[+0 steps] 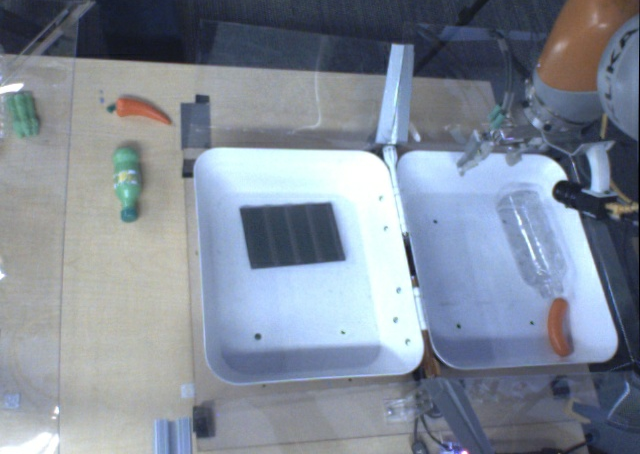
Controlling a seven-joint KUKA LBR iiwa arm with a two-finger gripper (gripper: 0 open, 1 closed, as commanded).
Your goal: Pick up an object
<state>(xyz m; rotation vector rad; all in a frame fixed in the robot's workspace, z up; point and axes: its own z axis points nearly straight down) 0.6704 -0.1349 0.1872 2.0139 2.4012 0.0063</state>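
A clear plastic bottle [531, 233] lies on its side in the right bin [450, 282], running from the middle toward the near right. An orange sausage-shaped toy [559, 326] lies just below it, by the bin's near right corner. A dark grey ribbed rectangle [292, 234] lies flat in the left bin [300, 342]. My gripper [495, 147] hangs over the far edge of the right bin, above and left of the bottle. It is open, with nothing between its fingers.
On the bench left of the bins lie a small green bottle [127, 182], an orange carrot-like toy [141, 110] and a green object [20, 114] at the far left edge. A metal divider post [396, 102] stands between the bins at the back.
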